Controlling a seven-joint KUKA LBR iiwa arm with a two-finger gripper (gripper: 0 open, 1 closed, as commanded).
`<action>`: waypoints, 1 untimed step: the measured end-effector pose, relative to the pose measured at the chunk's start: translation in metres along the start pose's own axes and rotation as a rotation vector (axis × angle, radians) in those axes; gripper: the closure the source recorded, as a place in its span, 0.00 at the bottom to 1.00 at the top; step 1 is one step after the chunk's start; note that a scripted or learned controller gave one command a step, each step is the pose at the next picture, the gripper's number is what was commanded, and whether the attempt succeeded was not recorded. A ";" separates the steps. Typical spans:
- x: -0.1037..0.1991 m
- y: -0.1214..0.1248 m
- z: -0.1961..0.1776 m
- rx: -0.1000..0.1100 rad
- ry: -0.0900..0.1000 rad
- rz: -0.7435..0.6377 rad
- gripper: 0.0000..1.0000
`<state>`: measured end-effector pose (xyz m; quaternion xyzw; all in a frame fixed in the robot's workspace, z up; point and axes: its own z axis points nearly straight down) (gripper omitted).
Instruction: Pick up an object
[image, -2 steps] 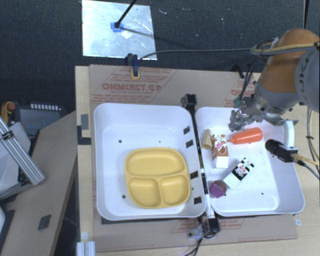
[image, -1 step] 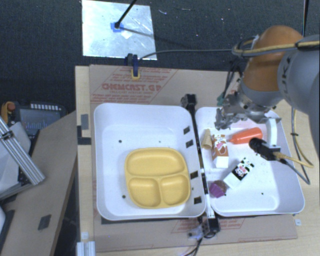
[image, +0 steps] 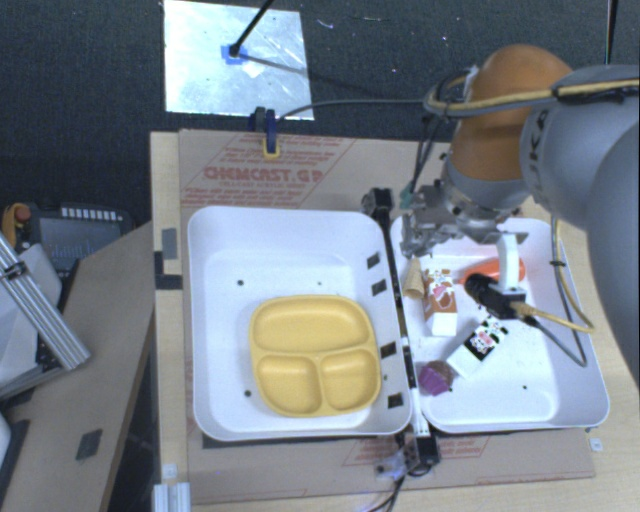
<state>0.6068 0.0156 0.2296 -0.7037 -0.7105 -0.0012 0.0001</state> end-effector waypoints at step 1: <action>0.054 0.003 0.011 0.000 0.000 0.000 1.00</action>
